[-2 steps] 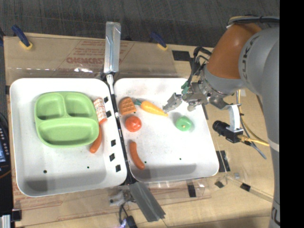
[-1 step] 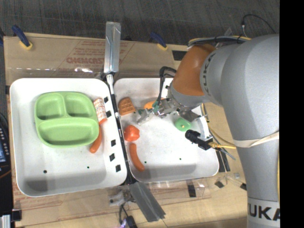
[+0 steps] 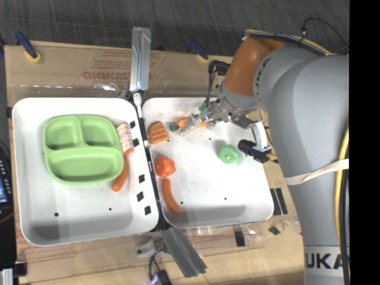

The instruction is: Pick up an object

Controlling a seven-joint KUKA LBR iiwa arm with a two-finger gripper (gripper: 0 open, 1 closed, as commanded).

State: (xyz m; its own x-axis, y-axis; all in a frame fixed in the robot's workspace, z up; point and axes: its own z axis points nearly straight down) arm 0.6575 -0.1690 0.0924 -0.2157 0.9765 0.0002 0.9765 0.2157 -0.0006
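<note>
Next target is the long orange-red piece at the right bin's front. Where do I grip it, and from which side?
Probably the orange-red piece at mid-length, from straight above, closing across its narrow width: it lies flat and slim. The red round toy crowds its far end.

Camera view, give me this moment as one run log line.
gripper | low in right bin | beside small orange piece | hold not confirmed | green ball lies apart

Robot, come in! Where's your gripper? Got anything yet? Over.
Gripper low in right bin, beside small orange toy. Hold unconfirmed. Brown waffle piece close by. Over.
</note>
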